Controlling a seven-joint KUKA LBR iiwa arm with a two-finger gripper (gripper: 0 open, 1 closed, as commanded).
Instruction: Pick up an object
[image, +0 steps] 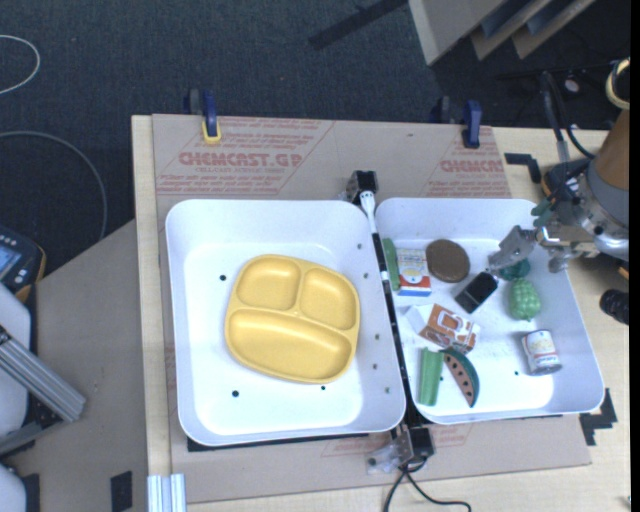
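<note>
Small mixed objects (463, 330) in right bin (585, 390)

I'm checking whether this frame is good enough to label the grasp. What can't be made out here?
- Gripper: too small and blurred in the camera view to tell how it stands over the green bumpy object.
- Arm: cut off by the right edge.
- Small can and packets: labels too small to read.
- Cucumber: upper end partly covered by a packet.
</note>
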